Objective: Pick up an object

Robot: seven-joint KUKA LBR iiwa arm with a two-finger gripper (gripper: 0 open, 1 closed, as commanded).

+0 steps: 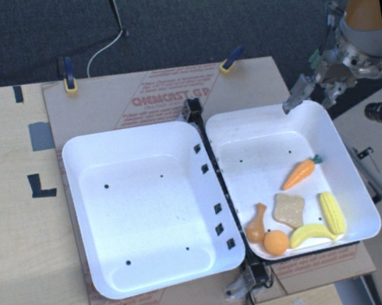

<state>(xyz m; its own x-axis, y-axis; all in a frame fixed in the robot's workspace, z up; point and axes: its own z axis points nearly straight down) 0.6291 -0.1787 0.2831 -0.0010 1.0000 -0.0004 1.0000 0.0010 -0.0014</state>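
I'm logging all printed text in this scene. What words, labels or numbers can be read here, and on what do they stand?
"CHEMCAST GP": red print on the brown cardboard sheet under the two white bins, repeated in slanted rows.
The smaller red lines beside it are too blurred to read.
No text shows on the bins or the toy food.

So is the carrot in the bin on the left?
No, the carrot lies in the right bin, along with the corn, banana and other toy foods.

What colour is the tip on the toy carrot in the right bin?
Green, on an orange carrot; it shows clearly in the camera view.
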